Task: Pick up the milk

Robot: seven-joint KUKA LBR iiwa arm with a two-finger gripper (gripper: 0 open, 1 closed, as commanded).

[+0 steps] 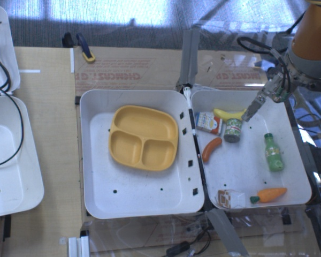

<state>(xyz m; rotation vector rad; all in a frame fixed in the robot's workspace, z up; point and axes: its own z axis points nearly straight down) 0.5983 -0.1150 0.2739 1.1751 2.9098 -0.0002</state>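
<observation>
- The claw (247,114) hangs over the upper part of the right bin (289,159), right of centre in the frame; whether it is clenched or released I cannot tell from here.
- Its tip sits just above the can (232,130) and beside the banana (228,113).
- The milk (207,122), a small carton, lies near the right bin's upper left corner, just left of the can, apart from the claw.
- A sausage (211,149) lies below the milk.
- A green bottle (273,153) rests at the bin's right side.
- A carrot (270,195) and a small brown packet (230,198) lie along the lower edge.
- In the left bin (96,159), centre frame, sits a yellow divided plate (144,137).
</observation>
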